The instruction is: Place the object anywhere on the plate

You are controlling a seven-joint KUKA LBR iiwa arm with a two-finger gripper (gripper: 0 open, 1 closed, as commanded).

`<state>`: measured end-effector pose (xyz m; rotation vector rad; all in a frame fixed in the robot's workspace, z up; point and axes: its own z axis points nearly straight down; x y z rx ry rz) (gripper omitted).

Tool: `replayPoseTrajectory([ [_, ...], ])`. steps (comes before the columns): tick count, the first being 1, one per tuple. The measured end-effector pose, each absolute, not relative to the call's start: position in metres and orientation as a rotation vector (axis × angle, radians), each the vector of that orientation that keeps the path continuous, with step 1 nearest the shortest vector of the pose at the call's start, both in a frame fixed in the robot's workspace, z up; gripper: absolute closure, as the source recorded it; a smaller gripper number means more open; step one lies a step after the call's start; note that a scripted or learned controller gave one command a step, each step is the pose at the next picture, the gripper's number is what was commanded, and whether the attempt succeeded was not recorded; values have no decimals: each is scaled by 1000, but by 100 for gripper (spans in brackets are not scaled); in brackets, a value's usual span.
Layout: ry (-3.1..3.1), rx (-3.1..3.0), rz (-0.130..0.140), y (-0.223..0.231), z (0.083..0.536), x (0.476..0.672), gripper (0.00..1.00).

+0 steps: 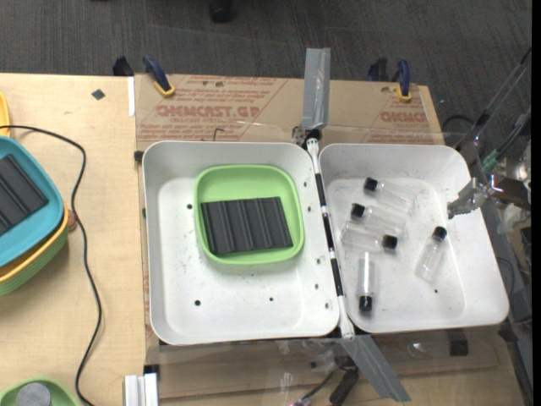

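grey carpet lies behind the wooden table (68, 142) bearing two white bins. the green plate (248, 214) sits in the left bin (169, 311). clear vials (385, 218) lie scattered in the right bin (473, 303), near the hand (473, 194) at its right rim; whether the hand is clenched or released, i cannot tell.

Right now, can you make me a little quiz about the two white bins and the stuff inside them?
1. True or false: the square green plastic plate sits in the left white bin.
2. What lies on that plate? A) a dark ribbed rectangular mat B) a clear vial C) a blue clamp
3. Fill in: the clear plastic vials with black caps lie in the ____ white bin.

Key: 1 true. 2 A, the dark ribbed rectangular mat. 3 right. The robot's hand is at that bin's right rim.
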<state>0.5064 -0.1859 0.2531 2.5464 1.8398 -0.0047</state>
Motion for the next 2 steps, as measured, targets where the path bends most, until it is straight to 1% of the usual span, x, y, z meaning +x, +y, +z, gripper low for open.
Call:
replayPoseTrajectory([
  [1, 1438, 2793, -6, -193, 315, 478, 0],
  [2, 1029, 2969, -10, -215, 332, 478, 0],
])
